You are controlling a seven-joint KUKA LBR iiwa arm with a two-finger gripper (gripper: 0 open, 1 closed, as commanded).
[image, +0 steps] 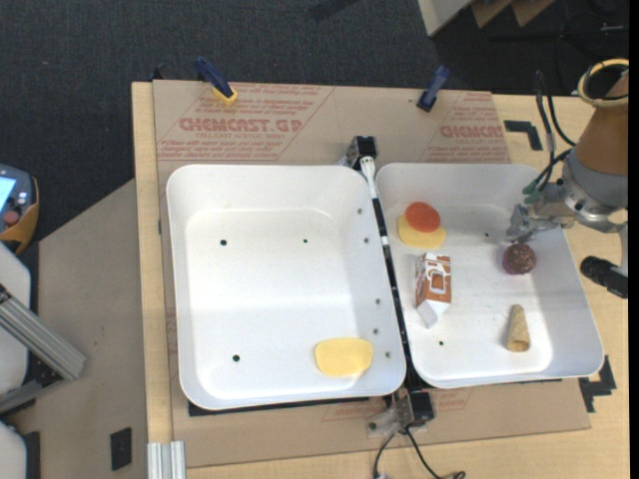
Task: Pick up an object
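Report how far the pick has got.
Done: the pincer has reached the right bin and sits just above the dark round object. In hand: nothing visibly held; that object lies on the bin floor. Left: grasp and lift. The cone, carton, orange-topped yellow piece and the left bin's yellow piece lie untouched.

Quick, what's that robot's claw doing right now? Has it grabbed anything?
Gripper: just above the dark round ball in the right bin; a grab cannot be told.

Cardboard-topped bench [300,118] bears two white bins [200,267] (side by side).
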